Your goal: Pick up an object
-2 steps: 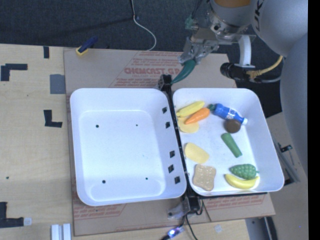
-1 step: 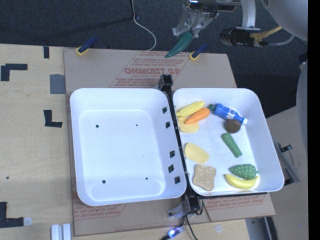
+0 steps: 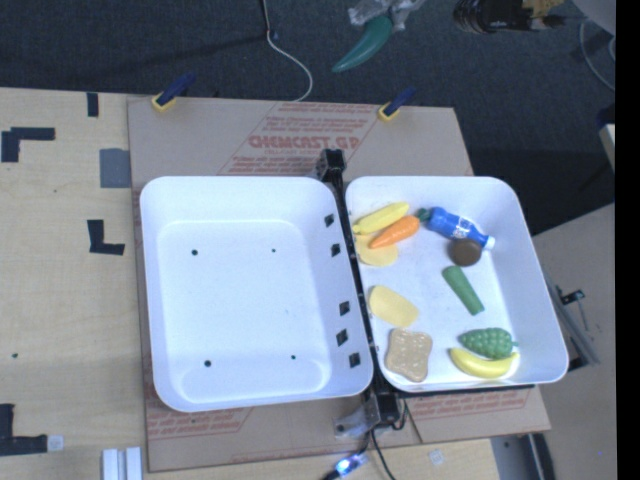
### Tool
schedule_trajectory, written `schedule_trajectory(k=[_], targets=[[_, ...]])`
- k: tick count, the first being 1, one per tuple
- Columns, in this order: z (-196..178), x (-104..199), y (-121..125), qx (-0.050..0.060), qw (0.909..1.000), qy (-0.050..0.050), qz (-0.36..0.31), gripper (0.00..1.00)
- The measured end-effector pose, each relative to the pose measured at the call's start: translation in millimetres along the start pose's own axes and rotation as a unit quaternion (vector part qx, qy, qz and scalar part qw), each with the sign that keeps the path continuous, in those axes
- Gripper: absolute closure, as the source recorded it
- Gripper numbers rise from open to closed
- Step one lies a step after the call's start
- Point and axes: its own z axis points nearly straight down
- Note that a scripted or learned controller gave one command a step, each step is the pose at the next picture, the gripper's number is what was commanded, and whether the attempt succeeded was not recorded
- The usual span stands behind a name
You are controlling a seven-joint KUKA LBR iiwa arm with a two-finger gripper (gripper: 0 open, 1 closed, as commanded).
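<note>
Camera view: my gripper (image 3: 385,13) hangs far beyond the bins, fingers pinching a teal pepper (image 3: 363,45) above the dark floor.

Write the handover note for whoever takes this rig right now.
Gripper: raised beyond the bins at the top of the view, a teal pepper hanging between its jaws.
Right bin: carrot, blue bottle, banana, bread slice and other toy food.
Done: one object lifted.
Left: confirm the grip is firm.
</note>
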Motion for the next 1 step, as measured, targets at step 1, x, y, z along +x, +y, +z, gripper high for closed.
schedule_trajectory(k=[1], targets=[[225.3,-2.8,-53.3,0.014,0.9999,-0.002,0.002,1.0]])
